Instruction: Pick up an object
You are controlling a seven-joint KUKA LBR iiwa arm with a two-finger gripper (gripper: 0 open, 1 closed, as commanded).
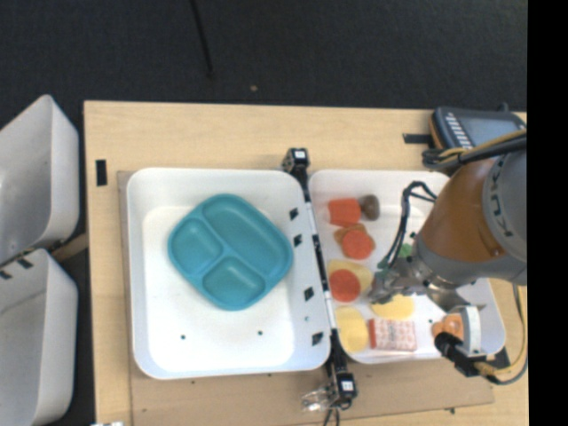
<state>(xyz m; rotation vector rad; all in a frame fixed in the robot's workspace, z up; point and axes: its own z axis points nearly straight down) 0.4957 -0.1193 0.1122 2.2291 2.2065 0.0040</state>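
From where I stand, nothing written can be made out. The red-and-white packet (392,334) in the right bin (399,183) carries a speckled print too small to read, and the handheld control pendant (468,131) at the surface's far right corner shows only blurred grey keys.

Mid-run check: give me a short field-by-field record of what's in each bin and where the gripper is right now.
left bin: one teal divided plate, lying flat
right bin: orange block, small brown piece, two orange-red round pieces, two yellow pieces, red-and-white patterned packet
gripper: low over the right bin, beside the lower round piece and above the yellow pieces
grasp: cannot tell; nothing seen between the fingers
arm: reaching in over the right bin
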